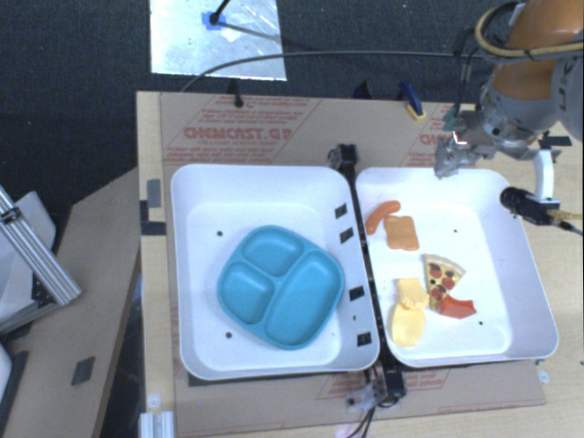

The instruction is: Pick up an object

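Observation:
The right bin (511,272) holds several toy foods: an orange sausage (382,214), a tan bread piece (401,234), a pizza slice (443,273), a red pepper strip (457,307), a yellow cheese wedge (411,292) and a pale yellow piece (407,325). My gripper (450,164) hangs over the far rim of the right bin, above and behind the food, with nothing seen between its fingers. It stands well apart from every piece.
The left bin (201,208) carries a blue divided plate (280,286). Black clips run down the seam between the bins (354,245). A foil sheet (216,26) lies beyond the bench. An aluminium frame (32,254) stands at the left.

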